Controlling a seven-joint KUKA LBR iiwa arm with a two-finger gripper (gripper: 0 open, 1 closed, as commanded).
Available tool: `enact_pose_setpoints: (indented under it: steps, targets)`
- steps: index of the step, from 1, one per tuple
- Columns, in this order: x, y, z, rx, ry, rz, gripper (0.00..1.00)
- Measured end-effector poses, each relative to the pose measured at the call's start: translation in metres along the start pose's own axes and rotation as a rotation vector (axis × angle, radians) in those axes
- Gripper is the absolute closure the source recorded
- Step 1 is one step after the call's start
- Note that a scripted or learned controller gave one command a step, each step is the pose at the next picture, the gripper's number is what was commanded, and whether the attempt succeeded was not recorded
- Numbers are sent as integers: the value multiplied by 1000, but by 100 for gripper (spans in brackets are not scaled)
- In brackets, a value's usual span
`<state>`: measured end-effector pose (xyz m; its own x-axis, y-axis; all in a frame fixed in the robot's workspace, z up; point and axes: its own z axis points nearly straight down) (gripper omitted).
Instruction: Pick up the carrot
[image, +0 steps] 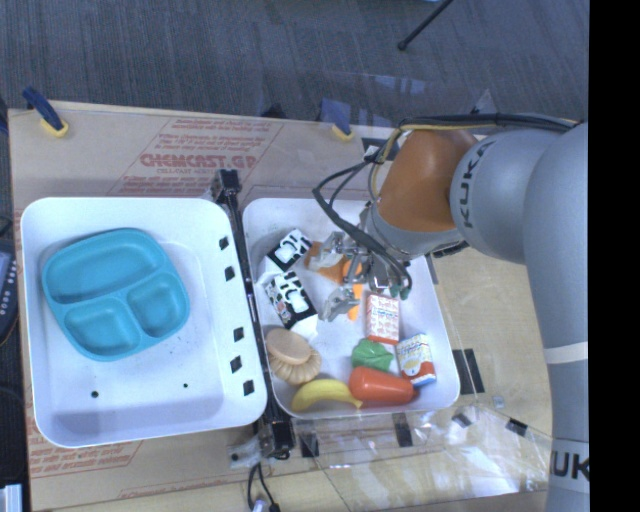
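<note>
Starting at the left, the left bin (40, 400) holds a blue divided plate (112, 290), which has no part in the task. In the right bin (447, 385) the gripper (343, 278) hangs low over the upper middle of the clutter, its fingers apparently spread apart with no whole item clearly caught between them. The carrot (382, 387) lies further right and nearer the front wall, just beside the banana (322, 394) and apart from the gripper, so the pick looks not yet done: reaching, closing and lifting remain.
</note>
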<state>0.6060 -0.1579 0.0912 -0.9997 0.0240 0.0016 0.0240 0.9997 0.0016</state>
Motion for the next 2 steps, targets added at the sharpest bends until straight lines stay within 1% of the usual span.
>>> enact_pose_setpoints:
  steps: [1, 2]
  targets:
    - [-3, 1, -13, 3, -7, -8, 100]
    - [22, 15, -61, 2, -5, 253, 100]
